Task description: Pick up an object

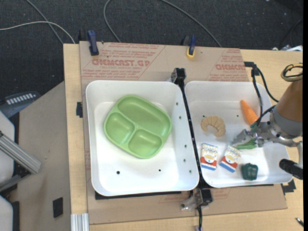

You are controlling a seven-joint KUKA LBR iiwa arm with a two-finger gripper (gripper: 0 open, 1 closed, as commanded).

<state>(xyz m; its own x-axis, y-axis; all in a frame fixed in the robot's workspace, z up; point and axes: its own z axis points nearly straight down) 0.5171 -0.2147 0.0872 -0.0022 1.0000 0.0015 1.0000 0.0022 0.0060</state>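
Camera view: the gripper (242, 139) sits low in the right bin (216, 91) near 2 cartons (219, 158); its grip state cannot be told.

Two bins sit side by side on the desk (144, 57). The left bin (96, 177) holds a divided plate (137, 126). In the right bin (211, 93), a croissant (213, 125) lies near the middle and a carrot (249, 111) to its right. Two small cartons (209, 157) (230, 159) lie side by side toward the front, with a dark object (249, 171), perhaps a pepper, to their right. The gripper (245, 141) sits between carrot and cartons.
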